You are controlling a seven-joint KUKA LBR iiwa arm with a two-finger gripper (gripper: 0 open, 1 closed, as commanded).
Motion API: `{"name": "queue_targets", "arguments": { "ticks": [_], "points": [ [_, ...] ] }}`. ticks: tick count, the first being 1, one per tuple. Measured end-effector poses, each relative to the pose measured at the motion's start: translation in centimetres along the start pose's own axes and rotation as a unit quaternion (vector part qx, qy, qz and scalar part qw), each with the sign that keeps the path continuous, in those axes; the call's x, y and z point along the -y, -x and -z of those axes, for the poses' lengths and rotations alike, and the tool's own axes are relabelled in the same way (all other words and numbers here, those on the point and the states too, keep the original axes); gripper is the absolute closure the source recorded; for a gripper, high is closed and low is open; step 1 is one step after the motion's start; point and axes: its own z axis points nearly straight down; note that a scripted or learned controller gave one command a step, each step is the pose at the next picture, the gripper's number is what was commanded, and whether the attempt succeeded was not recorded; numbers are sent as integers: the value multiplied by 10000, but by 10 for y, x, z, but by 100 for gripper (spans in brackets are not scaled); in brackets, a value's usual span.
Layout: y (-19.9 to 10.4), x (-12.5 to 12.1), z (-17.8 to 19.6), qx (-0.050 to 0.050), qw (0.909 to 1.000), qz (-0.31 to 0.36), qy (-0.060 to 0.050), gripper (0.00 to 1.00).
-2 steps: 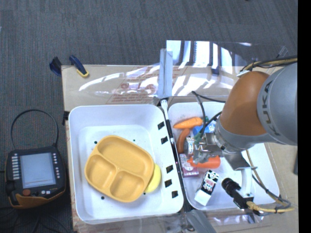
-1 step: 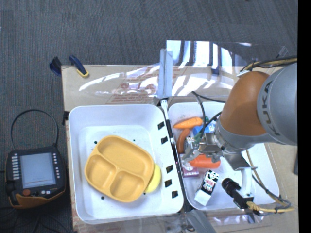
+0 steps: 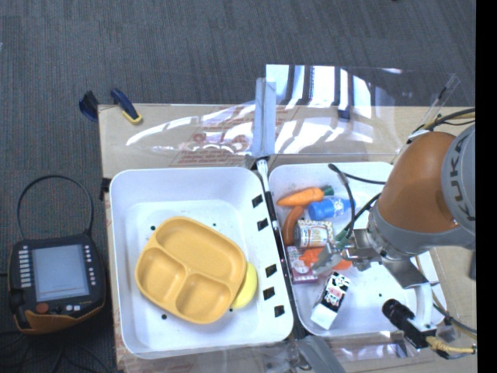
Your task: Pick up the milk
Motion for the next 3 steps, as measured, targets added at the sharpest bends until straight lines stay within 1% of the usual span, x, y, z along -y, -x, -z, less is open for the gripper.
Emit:
{"name": "queue_targets", "arguments": {
  "ticks": [1, 2, 3],
  "points": [
    [30, 0, -99, -4, 10000, -73, 15, 0],
    [29, -3, -89, -10, 10000, -89, 37, 100],
    [-25, -1, 39, 5, 9999, -138, 2, 100]
  ]
}}
